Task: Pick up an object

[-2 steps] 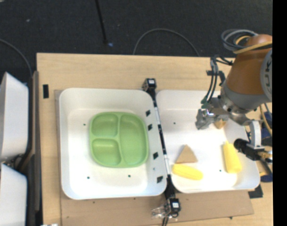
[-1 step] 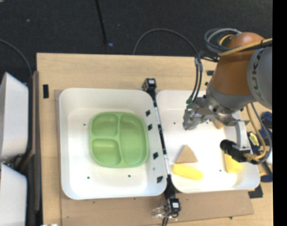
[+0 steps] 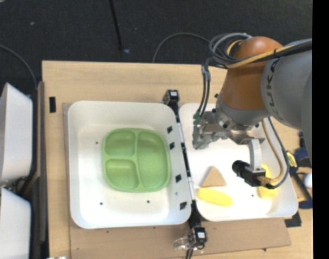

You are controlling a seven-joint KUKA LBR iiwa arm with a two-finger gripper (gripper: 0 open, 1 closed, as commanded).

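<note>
— Wedge [image 3: 213,178]: where does it lie?

— In the right bin [image 3: 245,216], on the white floor, towards the lower left part. It is tan and three-cornered, with its tip pointing to the top of the view.

— And the gripper [image 3: 203,138]?

— Over the same bin, in the upper left part, close to the wall that the two bins share. The wedge sits below it in the view and a little to the right. They are apart, with bare floor between them.

— Is the gripper open or closed?

— I cannot tell. It is seen from above, and the wrist hides most of it.

— What lies next to the wedge?

— A yellow piece [image 3: 214,198], long and rounded. It is just beside the wedge's base, on the side away from the gripper and near the bin's lower rim. Whether the two touch, I cannot tell.

— How does the arm [image 3: 294,85] stand?

— It comes in from the right, grey, and its orange band [image 3: 250,74] sits above the wrist, over the top edge of the right bin.

— And the left bin [image 3: 88,198]?

— It holds a green plate [image 3: 136,159] with three compartments, lying flat near the middle, well apart from the gripper. Both bins rest on the bench [image 3: 56,80].
</note>
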